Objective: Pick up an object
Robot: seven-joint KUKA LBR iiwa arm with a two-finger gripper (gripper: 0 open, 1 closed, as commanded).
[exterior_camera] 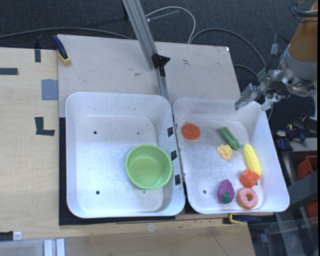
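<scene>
The right bin (202, 108) holds several toy foods: an orange disc (191, 131), a green cucumber (229, 137), a small yellow piece (224, 152), a yellow corn cob (252, 159), a red-orange pepper (249, 178), a purple bunch of grapes (225, 191) and a pink donut (247, 198). My gripper (253, 103) hangs over the far right corner of that bin, above and to the right of the cucumber. It is open, with nothing between its fingers.
A green bowl (148, 166) sits in the left bin (96, 116) near its front right. A grey metal pole (144, 28) slants down to the wall between the two bins. Cables lie on the dark floor behind the bench.
</scene>
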